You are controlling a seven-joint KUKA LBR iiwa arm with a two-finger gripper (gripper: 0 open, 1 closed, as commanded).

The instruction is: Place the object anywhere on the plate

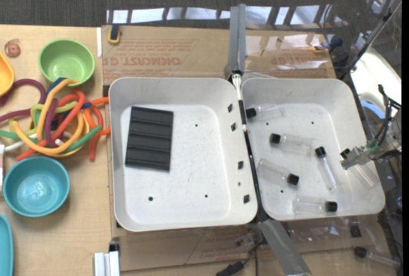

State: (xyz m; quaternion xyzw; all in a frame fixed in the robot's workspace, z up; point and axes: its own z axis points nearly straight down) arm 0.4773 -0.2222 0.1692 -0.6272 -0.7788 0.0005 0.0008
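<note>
Several clear vials with black caps [323, 168] lie scattered in the right bin [300, 86], just left of the gripper [358, 156] at its right rim, whose grip cannot be told.

We count two white bins: the left bin [121, 140] and the right bin [345, 102]. In the left one lies one black ridged plate [149, 138]. In the right we count five clear vials with black caps [284, 174], though a sixth may sit at its right rim. Left of the bins stand two bowls, one green bowl [66, 62] and one teal bowl [36, 185], beside one tangle of coloured cords [57, 120].
</note>
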